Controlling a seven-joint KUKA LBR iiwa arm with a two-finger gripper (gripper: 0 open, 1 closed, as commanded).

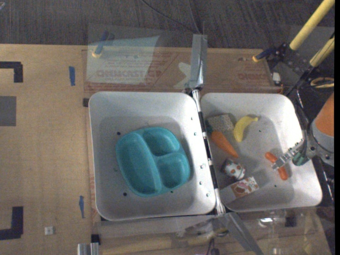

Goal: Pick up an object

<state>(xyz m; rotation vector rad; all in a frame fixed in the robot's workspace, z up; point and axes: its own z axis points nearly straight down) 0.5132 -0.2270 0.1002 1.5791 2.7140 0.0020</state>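
While at the small orange piece (278,165), tool (285,160) well apart from carrot (224,145).

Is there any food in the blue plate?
Empty. The blue plate in the left bin shows bare teal compartments.

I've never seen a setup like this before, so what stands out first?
A big teal divided plate lies in the left bin. The right bin holds bright bits: a yellow banana and an orange carrot near its upper left. At that bin's right side, the gripper sits by a small orange piece.
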